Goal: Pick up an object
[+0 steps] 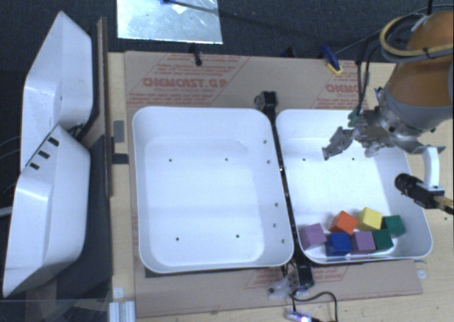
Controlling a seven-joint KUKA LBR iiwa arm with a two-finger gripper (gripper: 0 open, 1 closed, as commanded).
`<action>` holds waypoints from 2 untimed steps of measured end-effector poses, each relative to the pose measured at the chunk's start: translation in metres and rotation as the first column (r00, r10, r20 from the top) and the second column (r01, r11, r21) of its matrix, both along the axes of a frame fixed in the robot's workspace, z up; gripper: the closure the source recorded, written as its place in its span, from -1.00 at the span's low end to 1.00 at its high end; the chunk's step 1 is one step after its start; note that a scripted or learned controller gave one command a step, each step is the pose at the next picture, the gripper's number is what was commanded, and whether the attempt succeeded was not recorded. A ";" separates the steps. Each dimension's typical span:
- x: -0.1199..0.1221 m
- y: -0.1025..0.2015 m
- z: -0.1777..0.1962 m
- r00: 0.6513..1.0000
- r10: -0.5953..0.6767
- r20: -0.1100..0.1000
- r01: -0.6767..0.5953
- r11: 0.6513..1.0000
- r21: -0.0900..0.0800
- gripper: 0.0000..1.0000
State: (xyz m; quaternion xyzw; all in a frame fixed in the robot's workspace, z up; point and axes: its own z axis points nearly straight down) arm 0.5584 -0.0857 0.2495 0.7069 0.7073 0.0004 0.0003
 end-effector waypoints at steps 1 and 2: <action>0.046 -0.021 0.047 1.000 0.000 0.004 0.000 1.000 -0.001 -1.00; 0.071 -0.043 0.138 1.000 0.000 0.008 0.000 1.000 -0.002 -1.00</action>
